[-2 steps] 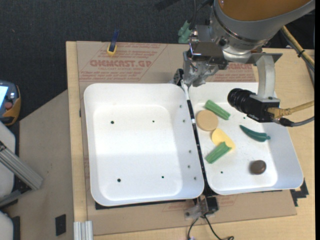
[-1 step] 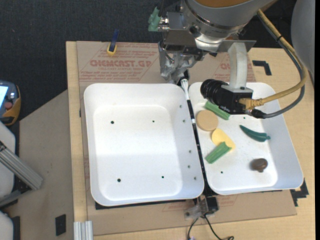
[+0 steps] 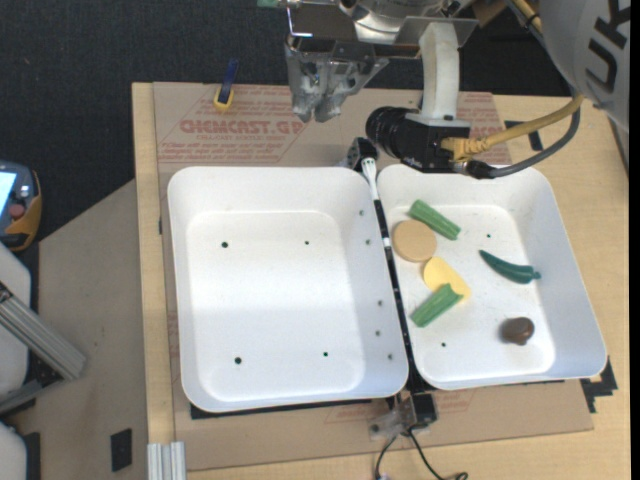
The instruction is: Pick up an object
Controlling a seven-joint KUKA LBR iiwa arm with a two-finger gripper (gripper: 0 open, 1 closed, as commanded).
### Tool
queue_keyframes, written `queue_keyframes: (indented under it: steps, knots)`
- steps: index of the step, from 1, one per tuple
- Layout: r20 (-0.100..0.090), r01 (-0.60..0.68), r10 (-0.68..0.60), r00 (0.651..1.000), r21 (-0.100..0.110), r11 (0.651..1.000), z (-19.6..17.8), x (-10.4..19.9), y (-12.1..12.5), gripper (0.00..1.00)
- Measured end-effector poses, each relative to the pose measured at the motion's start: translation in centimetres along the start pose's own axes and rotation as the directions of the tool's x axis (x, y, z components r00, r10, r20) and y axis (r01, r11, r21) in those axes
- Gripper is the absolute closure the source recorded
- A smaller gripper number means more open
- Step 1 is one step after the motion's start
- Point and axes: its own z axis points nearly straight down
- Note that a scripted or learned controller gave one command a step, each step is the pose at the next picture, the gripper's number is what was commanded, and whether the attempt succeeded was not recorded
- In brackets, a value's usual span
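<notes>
Hanging above the cardboard sheet (image 3: pixel 260 128) past the far edge of both bins, the gripper (image 3: pixel 323 108) sits approx. over the gap btwn them, a bit toward the view-left bin (image 3: pixel 190 268). Fingers (image 3: pixel 312 93) look drawn together to a point w/ nothing btwn them. All pickable items lie in the view-right bin (image 3: pixel 560 228), well apart from the gripper. Green block (image 3: pixel 433 219) is near that bin's far-left corner, touching a tan disc (image 3: pixel 414 240) just on its near side by the left wall. Yellow piece (image 3: pixel 444 276) lies left of the bin's middle, w/ a second green block (image 3: pixel 436 306) touching its near side. Dark green curved pod (image 3: pixel 510 267) lies alone toward the right edge. Brown round lump (image 3: pixel 517 331) sits by the near-right corner. Small blue-and-yellow item (image 3: pixel 226 88) rests at the sheet's far-left corner, outside the bins.
</notes>
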Motion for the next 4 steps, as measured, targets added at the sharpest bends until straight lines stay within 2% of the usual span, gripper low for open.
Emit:
queue_keyframes:
  steps: [1,2,3,4]
  knots:
    - [0.009,-0.005,0.005,1.000,0.022,1.000,28.0,-0.5,0.5,1.00]
    - [-0.001,-0.003,0.003,1.000,-0.004,1.000,18.9,-0.4,3.1,1.00]
    - [0.001,-0.003,0.003,1.000,0.002,1.000,14.6,-0.2,3.5,1.00]
    - [-0.002,-0.002,0.002,1.000,-0.006,1.000,5.9,-0.2,5.9,1.00]
